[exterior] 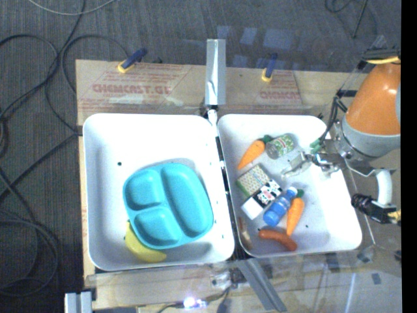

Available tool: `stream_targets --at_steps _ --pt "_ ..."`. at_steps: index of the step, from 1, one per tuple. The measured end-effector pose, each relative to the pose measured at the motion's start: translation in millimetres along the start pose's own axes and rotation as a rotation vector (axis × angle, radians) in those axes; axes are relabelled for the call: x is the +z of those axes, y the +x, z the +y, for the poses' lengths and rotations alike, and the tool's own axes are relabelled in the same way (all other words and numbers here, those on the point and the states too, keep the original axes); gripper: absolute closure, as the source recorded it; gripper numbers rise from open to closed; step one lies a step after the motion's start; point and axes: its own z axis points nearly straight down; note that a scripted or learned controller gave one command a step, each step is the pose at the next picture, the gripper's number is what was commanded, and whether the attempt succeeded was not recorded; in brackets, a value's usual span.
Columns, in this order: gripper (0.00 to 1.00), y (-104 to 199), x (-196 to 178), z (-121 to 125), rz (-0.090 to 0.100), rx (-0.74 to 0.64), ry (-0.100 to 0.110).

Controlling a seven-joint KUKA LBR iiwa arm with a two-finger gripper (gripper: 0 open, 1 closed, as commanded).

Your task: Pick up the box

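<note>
The left bin (98, 175) is a shallow white tray with rounded corners. It holds a smooth blue plate (169, 204) with three compartments, set at a tilt. A yellow banana (140, 248) pokes out from under the plate's lower left edge.

The right bin (339, 227), of the same make, holds a cluster of small items. A carrot (251, 153) lies at the upper left, beside a small jar (281, 145) with a green label. Below them sits the box (253, 180), flat with a green patterned face, near the bin's left wall. Touching its lower right corner is a black-and-white carton (262, 199). A blue bottle (279, 207) lies just right of the carton, then a second carrot (294, 215) and a red sausage (278, 238).

The jaws (298, 163) hang over the bin's upper middle, apart and holding nothing, well clear of the box.
</note>
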Motion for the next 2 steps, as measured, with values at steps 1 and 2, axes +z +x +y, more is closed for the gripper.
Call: stream_targets --at_steps 1,2 --pt "0.0 5 -84 15 -0.003 0.24 0.0" --pt "0.0 -10 42 -15 -0.001 0.474 0.002"
